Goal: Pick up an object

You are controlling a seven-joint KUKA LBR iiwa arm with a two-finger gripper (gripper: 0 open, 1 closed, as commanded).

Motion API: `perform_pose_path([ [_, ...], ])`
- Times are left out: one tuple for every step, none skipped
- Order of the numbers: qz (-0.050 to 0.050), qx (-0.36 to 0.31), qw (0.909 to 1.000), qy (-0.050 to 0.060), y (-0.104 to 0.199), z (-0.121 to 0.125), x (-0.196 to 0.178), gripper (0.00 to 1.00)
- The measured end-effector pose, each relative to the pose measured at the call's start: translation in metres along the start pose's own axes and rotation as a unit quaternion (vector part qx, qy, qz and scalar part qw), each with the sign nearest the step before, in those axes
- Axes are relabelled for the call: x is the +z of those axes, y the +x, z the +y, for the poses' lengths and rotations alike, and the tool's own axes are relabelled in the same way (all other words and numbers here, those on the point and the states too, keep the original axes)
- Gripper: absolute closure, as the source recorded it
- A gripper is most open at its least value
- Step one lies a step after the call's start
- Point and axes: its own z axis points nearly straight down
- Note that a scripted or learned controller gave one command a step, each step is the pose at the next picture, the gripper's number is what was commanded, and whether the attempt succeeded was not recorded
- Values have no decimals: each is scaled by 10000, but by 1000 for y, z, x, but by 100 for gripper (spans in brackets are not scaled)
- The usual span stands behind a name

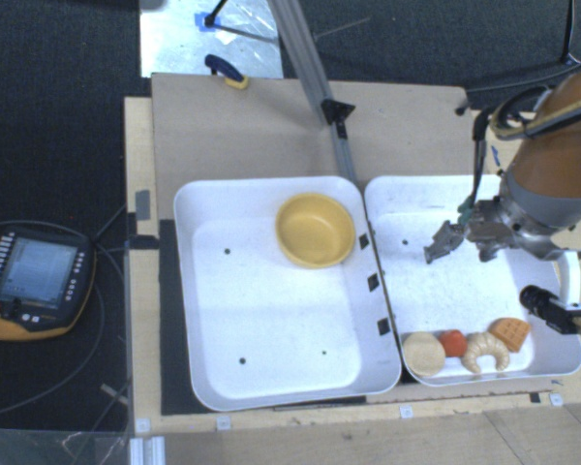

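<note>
White bins are set side by side on the bench (407, 134), the left bin (271, 356) at 9 o'clock and the right bin (407, 289) at 3 o'clock. Along the near wall of the right bin, at its 6 o'clock, four food pieces are lined up close together: a bun (425, 353), a red piece (452, 342), a croissant (486, 351) and a waffle (510, 332). The bun is placed furthest towards 9 o'clock and the waffle furthest towards 3 o'clock. Past them, the gripper (438, 250) is seen above the bare floor of the right bin, at about 10 o'clock from its middle and well apart from the food row. Nothing is seen held in it; whether it is released or clenched cannot be told. The arm (557, 153) is seen at 3 o'clock. In the left bin a yellow bowl (316, 230) is placed upright at 1 o'clock, near the far wall. A pendant (31, 281) is seen off the bench at 9 o'clock. At the far edge a clamp (225, 69) is seen at 11 o'clock, and a grey pole (300, 37) at 12 o'clock
</note>
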Motion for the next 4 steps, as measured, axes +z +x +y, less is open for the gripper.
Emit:
perform_pose_path([
  [1,-3,10000,0,8,2,58,0],
  [-1,2,10000,-3,0,8,111,0],
  [-2,-1,10000,-28,0,9,98,100],
  [-3,-6,10000,-46,7,2,46,100],
])
